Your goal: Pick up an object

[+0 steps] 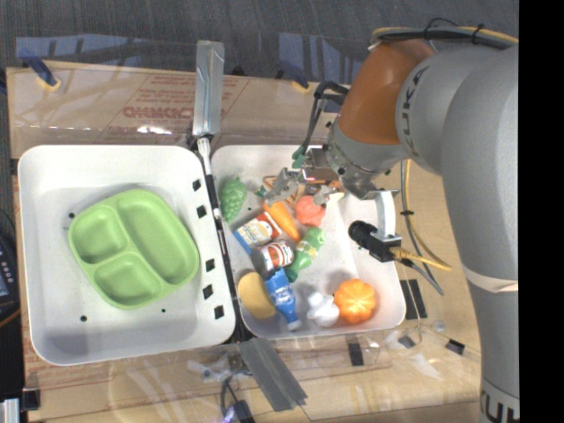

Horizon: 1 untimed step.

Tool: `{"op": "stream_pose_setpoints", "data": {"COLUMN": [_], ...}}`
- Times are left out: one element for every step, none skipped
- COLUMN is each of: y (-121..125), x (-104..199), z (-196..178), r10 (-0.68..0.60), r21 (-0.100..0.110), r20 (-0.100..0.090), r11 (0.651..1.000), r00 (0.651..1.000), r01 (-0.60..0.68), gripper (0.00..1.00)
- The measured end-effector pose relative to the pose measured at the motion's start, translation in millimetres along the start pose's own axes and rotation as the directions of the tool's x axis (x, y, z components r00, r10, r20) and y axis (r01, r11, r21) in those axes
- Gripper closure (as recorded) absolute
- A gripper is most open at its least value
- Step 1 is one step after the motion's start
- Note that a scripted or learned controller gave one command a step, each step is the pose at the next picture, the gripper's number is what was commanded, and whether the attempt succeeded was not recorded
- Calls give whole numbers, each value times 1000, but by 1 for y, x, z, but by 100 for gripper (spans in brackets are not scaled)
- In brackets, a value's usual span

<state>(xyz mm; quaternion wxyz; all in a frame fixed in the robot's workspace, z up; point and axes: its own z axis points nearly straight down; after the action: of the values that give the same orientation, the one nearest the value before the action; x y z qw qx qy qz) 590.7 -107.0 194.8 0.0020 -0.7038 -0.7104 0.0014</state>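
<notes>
Over the right bin (388, 317), tool (304, 183) above toys, grip state unclear

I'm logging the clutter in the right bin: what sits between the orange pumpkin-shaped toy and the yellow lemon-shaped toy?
In the camera view, between the orange pumpkin-shaped toy and the yellow lemon-shaped toy lie a blue bottle-shaped toy and a small white lumpy toy.

The grey arm (467, 174) came in from the right and filled that side of the view from top to bottom. Its orange band (381, 95) sat above the wrist, which bent down and to the left. The gripper (295, 183) hung at the end of the wrist, pointing left and downward, its metal parts seen at a slant from above. Thin cables (441, 33) ran over the arm's upper curve.
</notes>
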Motion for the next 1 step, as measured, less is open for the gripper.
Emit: {"op": "stream_pose_setpoints", "data": {"y": [12], "x": [-26], "z": [96], "r10": [-56], "r21": [-11], "r20": [3], "r11": [998], "r00": [998], "r01": [56], "gripper": [0]}}
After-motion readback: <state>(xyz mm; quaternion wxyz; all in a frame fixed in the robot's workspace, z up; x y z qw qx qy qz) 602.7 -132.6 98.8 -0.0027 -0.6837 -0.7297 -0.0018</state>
